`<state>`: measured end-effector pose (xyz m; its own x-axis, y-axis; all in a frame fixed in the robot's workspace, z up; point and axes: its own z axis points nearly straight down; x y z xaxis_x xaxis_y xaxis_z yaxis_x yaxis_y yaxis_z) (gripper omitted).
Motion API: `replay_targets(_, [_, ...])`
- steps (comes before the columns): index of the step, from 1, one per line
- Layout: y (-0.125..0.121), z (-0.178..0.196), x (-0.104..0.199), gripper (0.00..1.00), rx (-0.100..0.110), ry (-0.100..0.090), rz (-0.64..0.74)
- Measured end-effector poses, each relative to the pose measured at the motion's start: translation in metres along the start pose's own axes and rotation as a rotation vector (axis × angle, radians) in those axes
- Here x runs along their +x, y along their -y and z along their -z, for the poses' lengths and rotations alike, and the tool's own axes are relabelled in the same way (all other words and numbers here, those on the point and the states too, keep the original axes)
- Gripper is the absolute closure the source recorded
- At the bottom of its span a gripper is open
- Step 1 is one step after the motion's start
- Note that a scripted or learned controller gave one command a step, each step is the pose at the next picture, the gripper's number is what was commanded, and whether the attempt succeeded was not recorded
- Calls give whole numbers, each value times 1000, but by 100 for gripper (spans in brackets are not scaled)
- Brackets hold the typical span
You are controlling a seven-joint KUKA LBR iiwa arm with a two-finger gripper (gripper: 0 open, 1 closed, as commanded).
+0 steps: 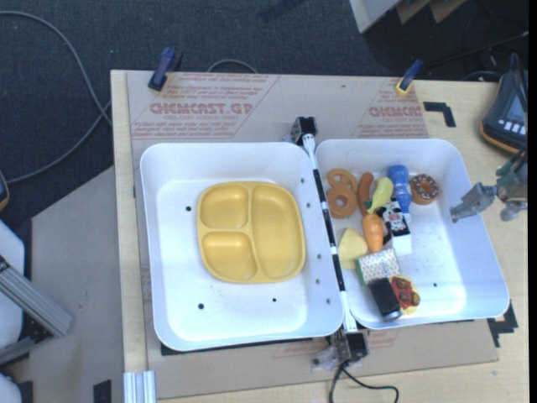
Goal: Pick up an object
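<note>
The right bin (470, 288) holds several toy food items along its left side: two brown rings (341, 190), a yellow piece (382, 193), a blue piece (398, 183), a sprinkled chocolate donut (424, 189), an orange carrot (373, 232), a yellow wedge (352, 244), a speckled box (377, 264) and a black block (385, 297). My gripper (488, 206) hangs over the right bin's right rim, well right of the items. Its fingers stand apart with nothing between them.
The left bin (168, 183) holds a yellow divided plate (252, 231). A black divider strip (323, 217) runs between the bins. Blue clamps (161, 68) sit at the board's back edge. The right half of the right bin's floor is bare.
</note>
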<state>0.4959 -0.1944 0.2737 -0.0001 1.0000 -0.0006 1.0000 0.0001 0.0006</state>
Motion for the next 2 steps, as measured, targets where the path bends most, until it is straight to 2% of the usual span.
replay_targets(1, [-77, -145, 58, 0, 6, -3, 1])
replay_targets(2, [-86, -184, 85, 0, -7, 5, -1])
